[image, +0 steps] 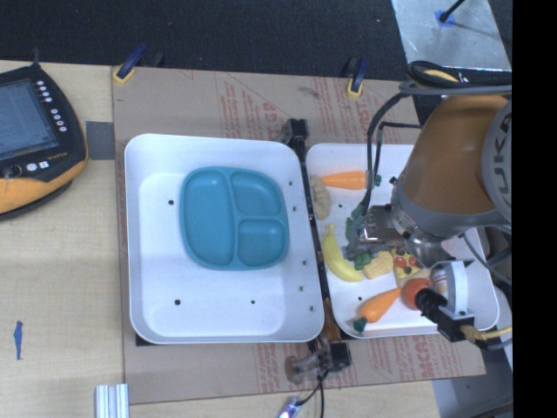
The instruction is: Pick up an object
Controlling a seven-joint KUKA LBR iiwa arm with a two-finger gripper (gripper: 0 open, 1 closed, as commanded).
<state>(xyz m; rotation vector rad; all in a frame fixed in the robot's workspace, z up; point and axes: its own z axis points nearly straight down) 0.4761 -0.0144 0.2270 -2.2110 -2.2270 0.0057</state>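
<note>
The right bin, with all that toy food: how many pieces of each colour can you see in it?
Counting the pieces in the right bin that can be made out beside the arm:
Orange: 2, a carrot at the top and a carrot at the bottom
Yellow: 1, a banana
Red: 1, a round piece, partly hidden
Total: 4
More pieces lie under the pincer, too hidden to count.

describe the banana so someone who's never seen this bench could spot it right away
Find the right-hand white bin, the one crowded with toy food. The banana lies along its left wall, just left of the robot's hand. It is the one long, curved, plain yellow piece; the two carrots nearby are orange with green tips.
</note>
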